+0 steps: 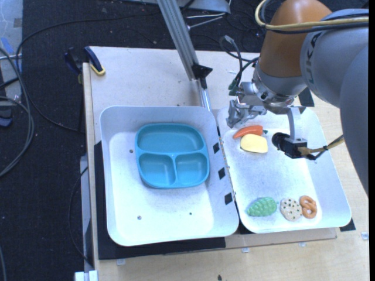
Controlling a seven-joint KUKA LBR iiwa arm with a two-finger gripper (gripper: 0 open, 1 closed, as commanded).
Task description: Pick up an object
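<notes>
Pincer (pixel 237 117) state unclear, at right bin (pixel 328 174) far-left edge, beside carrot (pixel 248 132).

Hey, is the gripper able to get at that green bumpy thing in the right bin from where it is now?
Probably yes. The green object lies uncovered near the right bin's front edge, apart from the cookie; the gripper is at the back.

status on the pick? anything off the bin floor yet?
Done: the arm has reached the right white bin. In hand: the gripper sits low at that bin's far corner, beside the orange carrot-shaped toy and yellow wedge; a grasp isn't visible. Left: grip and lift. The green bumpy toy, speckled cookie and pretzel lie untouched.
</notes>
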